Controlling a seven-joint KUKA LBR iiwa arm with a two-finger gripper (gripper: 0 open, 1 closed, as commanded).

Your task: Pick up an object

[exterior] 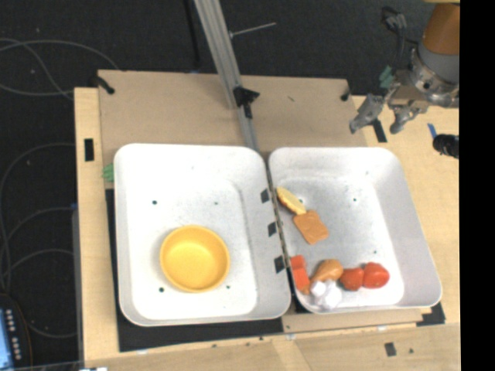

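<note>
The arm is cut off at the view's right edge, so only its orange band and wrist show above the gripper (pixel 384 118), which hangs over the bare worktop (pixel 309 114) just beyond the far right corner of the right bin (pixel 387 207); its two fingers stand spread apart with nothing between them. The small things lie well apart from it, along the right bin's left and near sides: a pale yellow piece (pixel 291 201), a tan square block (pixel 310 227) just beside it, then a heap at the near edge with an orange block (pixel 298 273), a brownish rounded piece (pixel 329 270), a white lump (pixel 326 294) hard to make out, and two red pieces (pixel 365 277). A yellow bowl (pixel 194 258) sits upright in the left bin (pixel 155 176).
</note>
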